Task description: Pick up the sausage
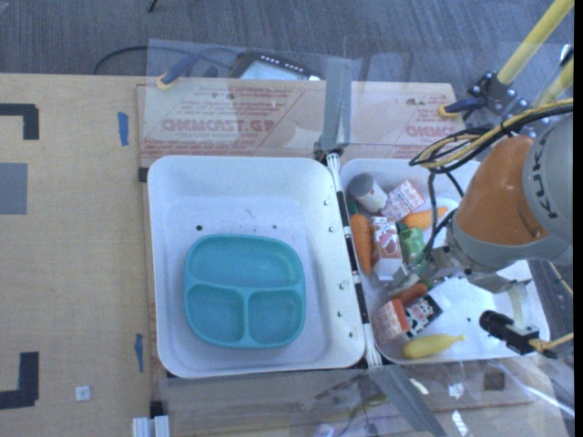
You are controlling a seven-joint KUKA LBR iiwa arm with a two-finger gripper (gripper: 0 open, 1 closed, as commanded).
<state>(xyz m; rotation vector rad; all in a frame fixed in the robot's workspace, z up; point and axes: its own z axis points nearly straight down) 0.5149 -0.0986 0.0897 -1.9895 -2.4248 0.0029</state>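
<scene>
The grey arm's two-finger gripper point(426, 276) hung low over the cluttered shallow white right-hand bin point(537, 321), near its middle. Whether it was spread or closed could not be told, and nothing was visibly held.

The short reddish-brown sausage point(412, 293) seemed to lie just at the gripper's seven o'clock, tilted and wedged against a red-and-white carton point(392, 317) and a black-and-white box point(422, 312).

A good pick probably called for straddling the sausage across its narrow width and coming straight down so the neighbouring packs were not caught.

Counted:
- Two bins.
- One teal three-compartment plastic plate point(244, 291), in the left white bin point(237, 180).
- One sausage.
- One orange toy carrot point(362, 242), at the clutter's nine o'clock.
- One yellow toy banana point(434, 344), at six o'clock.
- About four small cartons; the pile hid an exact tally.
</scene>
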